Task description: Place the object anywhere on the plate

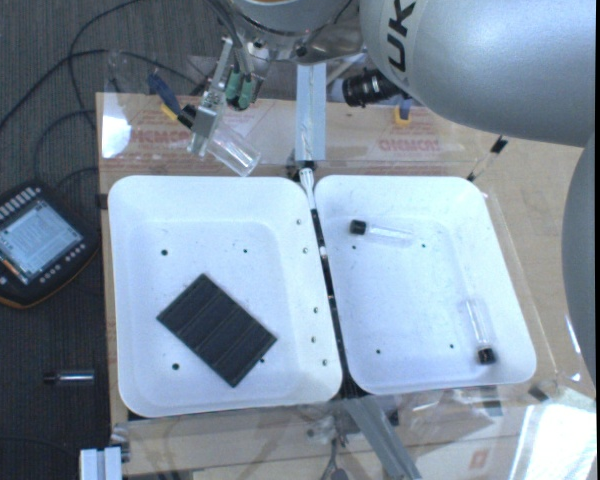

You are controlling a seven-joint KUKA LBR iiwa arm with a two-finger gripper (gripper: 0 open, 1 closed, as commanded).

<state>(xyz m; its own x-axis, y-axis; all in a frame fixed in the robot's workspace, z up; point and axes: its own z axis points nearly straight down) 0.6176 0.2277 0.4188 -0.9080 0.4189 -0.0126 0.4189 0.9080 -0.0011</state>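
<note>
The big grey KUKA arm with its orange band fills the top right of the camera view, raised well above the bench. Below it sit two shallow white bins side by side: the left bin and the right bin. On the floor of the left bin lies a dark ribbed rectangular plate, turned at a slant so its corners point up, down, left and right.

The right bin holds two small clear plastic vials with black caps. One vial lies near the bin's upper left, its long axis nearly level in the view, cap to the left. The other vial lies near the lower right corner, long axis running up and down, cap at the bottom. Which of them is meant as the object cannot be told; both are well apart from the plate, which lies to their left across the rims where the bins meet.

The two-finger gripper hangs beyond the top edge of the left bin, over the bench, far from either vial. It holds nothing visible; whether it is spread or pressed together cannot be told. The coming move would likely call for a reach down and to the right.
</note>
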